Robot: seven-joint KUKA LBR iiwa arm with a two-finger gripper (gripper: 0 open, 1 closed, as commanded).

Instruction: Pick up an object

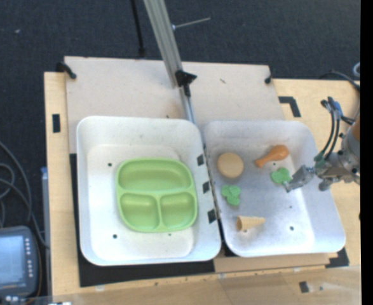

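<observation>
The right bin (313,230) holds a round tan bun (230,164), an orange drumstick-shaped toy (272,155), a small green piece (279,175), a green leafy toy (231,194) and a tan cone (250,222). My gripper (312,182) hangs over the bin's right side, open, with nothing between its fingers. Its left finger (297,181) sits just right of the small green piece, close to it or touching; I cannot tell which.
The left bin (94,170) holds a light green divided plate (155,193). A slanted metal post (164,33) rises from the back between the bins. Cables (331,129) hang by the arm at the right edge.
</observation>
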